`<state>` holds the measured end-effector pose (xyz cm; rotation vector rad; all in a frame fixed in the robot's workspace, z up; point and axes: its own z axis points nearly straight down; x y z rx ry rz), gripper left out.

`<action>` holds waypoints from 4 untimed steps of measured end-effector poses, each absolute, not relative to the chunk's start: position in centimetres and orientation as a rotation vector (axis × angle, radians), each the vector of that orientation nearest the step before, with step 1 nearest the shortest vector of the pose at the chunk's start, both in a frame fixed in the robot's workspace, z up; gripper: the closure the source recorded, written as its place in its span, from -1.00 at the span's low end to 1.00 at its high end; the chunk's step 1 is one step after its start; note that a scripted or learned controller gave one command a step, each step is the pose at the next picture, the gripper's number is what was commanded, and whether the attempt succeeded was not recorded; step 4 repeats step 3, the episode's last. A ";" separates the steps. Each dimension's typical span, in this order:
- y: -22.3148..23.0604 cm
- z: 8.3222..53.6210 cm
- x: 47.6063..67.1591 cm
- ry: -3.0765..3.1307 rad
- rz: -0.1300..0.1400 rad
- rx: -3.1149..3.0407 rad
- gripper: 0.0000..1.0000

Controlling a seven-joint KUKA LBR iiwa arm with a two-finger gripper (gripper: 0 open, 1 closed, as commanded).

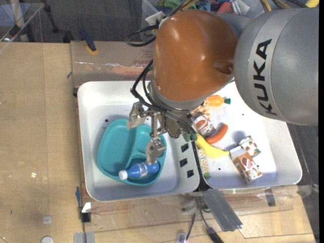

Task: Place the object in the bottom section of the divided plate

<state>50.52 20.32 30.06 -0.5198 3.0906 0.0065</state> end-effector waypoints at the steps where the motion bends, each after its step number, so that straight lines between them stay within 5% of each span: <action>1: 20.3 30.1 50.5 3.091 0.007 -0.519 -1.00; 2: 22.6 25.9 52.3 3.000 0.004 -0.924 -1.00; 3: 22.8 12.3 54.0 2.963 0.009 -0.974 -1.00; 4: 22.8 12.3 54.0 2.963 0.009 -0.974 -1.00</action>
